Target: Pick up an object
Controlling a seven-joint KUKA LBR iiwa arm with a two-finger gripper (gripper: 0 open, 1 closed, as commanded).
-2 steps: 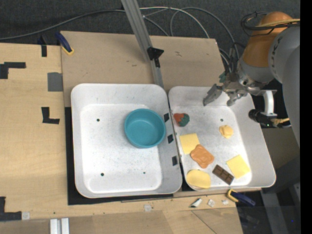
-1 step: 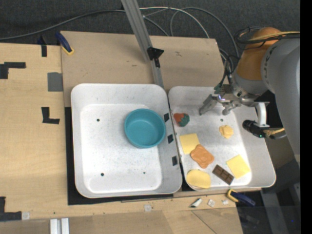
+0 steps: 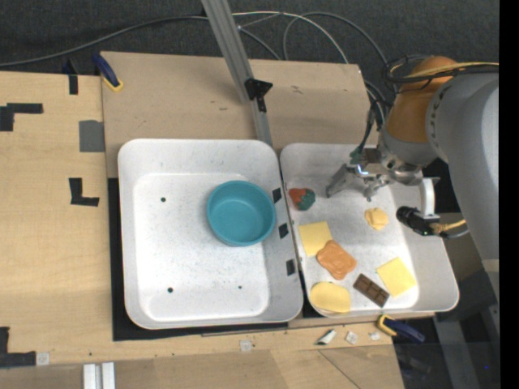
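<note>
In right bin [image 3: 430,298], hand [image 3: 354,183] above, small yellow pc [image 3: 376,217] just beside

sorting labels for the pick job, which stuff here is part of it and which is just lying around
Part of the job:
- gripper, over the right bin
- small pickable items in that bin: red-green piece, yellow square, orange waffle, brown bar, small yellow piece

Just lying about:
- blue bowl in the left bin
- cables
- metal pole
</note>
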